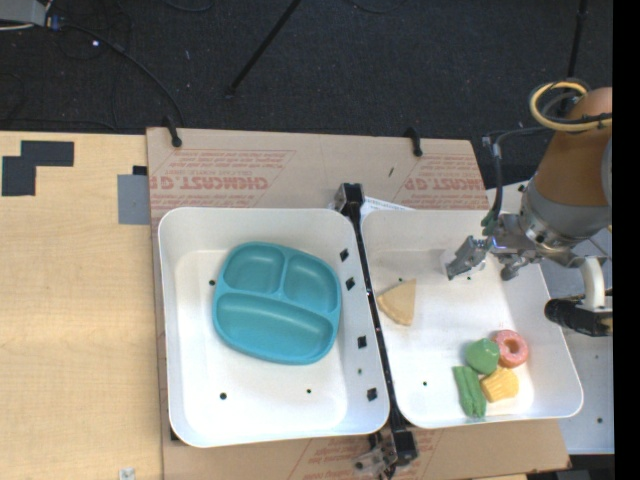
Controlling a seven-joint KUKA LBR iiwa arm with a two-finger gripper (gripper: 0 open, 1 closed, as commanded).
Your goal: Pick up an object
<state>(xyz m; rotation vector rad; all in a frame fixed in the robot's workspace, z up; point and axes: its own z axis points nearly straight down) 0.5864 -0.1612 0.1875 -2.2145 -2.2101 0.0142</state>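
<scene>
The gripper (468,260) is hovering over the right bin (430,238), fingers spreading slightly apart, gripping nothing. The yellow wedge (398,302) is lying toward its seven o'clock; toy foods (490,366) are clustering at five o'clock.

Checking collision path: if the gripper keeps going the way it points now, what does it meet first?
The gripper points left and down, so probably the bare floor of the right white bin, short of the pale yellow wedge; depth is unclear.
</scene>
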